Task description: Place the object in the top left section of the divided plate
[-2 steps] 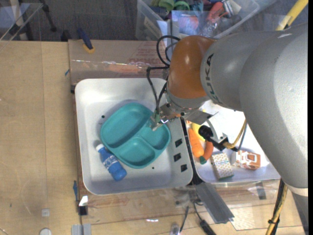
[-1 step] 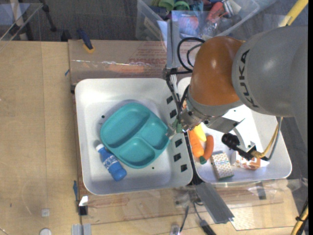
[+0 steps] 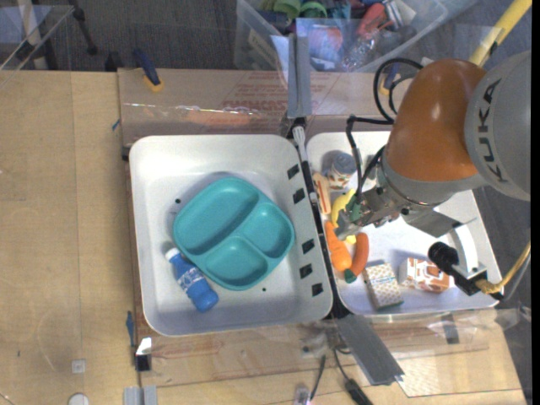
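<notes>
While over right bin (image 3: 472,226) | end effector (image 3: 354,213) grip unclear | divided plate (image 3: 232,230) in left bin (image 3: 152,226)

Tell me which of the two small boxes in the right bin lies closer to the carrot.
The grey checkered box, just right of the carrot. The orange and white box sits farther right, beyond it.

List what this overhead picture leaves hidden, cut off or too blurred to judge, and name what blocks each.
1. Claw: the arm's orange band covers it from above, so its state is unclear.
2. Right bin: the arm hides much of its floor.
3. Blue bottle: the teal plate overlaps its top end.
4. Small box: print too blurred to read.
5. Back tub: cut off by the top edge.
</notes>
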`<action>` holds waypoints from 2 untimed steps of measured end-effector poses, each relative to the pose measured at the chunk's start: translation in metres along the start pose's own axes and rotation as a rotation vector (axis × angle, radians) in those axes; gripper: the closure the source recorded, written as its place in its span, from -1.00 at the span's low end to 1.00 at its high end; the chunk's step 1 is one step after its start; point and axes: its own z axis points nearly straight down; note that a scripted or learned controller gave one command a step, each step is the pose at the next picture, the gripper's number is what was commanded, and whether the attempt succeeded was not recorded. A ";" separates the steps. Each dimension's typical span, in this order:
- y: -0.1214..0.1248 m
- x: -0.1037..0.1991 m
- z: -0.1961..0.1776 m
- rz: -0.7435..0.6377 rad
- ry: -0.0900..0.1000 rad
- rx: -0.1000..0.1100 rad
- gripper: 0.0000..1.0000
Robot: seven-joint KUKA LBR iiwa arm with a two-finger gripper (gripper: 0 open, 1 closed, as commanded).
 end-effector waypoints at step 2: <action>0.023 0.006 0.036 -0.042 0.000 -0.001 1.00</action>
